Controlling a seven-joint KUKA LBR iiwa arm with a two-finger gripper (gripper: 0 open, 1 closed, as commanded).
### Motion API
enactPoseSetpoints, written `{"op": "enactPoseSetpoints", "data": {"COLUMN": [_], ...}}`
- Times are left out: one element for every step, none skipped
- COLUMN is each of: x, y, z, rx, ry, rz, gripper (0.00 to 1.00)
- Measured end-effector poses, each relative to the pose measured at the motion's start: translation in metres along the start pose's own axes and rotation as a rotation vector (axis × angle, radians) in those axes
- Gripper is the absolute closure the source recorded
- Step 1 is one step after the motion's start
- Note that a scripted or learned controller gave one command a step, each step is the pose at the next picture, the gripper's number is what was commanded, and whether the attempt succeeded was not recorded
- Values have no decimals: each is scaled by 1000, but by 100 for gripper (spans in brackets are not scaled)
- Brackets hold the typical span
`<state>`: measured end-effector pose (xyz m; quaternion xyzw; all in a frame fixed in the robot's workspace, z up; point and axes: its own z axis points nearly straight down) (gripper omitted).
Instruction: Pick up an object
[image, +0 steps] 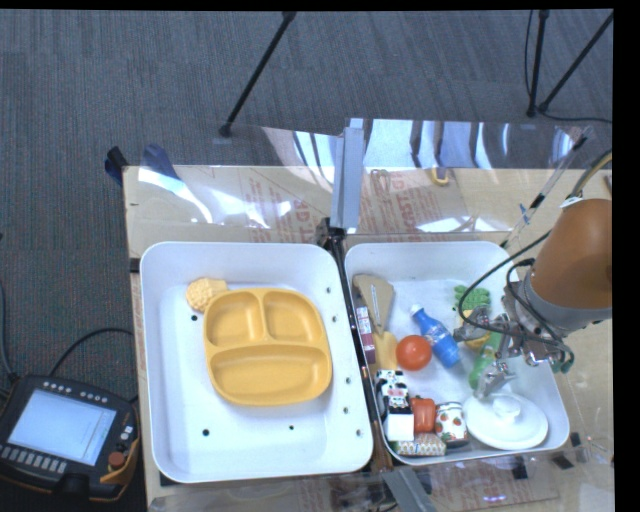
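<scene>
My pincer (494, 378) hangs low over the right white bin (400, 255), above its crowded near side. I cannot tell from this slanted look whether it has anything.

No single target is fixed, so the candidates are what lies around me. Just below the tip sits a round white plastic lid (507, 420); to my left are a small blue bottle with a white cap (436, 335) and, beyond it, a red-orange ball (413, 352). Up behind me is a green leafy toy (474, 299), with something yellow-green right by the tip that I cannot name.

What could go wrong, as I judge it: the flat lid offers little to pinch and could slide away; the ball would roll at a glancing touch; and with things packed this close, I could nudge a neighbour or catch two at once. My own cables trail over the bin and could snag.

Counting: two bins; one bottle, one ball, one lid. Farther left, one black-and-white cow-patterned carton (391, 390) and a tan wedge-shaped piece (372, 291). In the far left bin (170, 420), one yellow three-compartment plate (267, 345) and one yellow waffle-textured round toy (205, 292) touching its corner.
</scene>
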<state>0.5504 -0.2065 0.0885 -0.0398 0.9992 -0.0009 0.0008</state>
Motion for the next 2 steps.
{"op": "enactPoseSetpoints", "data": {"x": [-12,-8], "y": [54,119], "z": [1,0], "rx": [-4,4], "ry": [2,-1], "rz": [101,232], "gripper": [0,0]}}
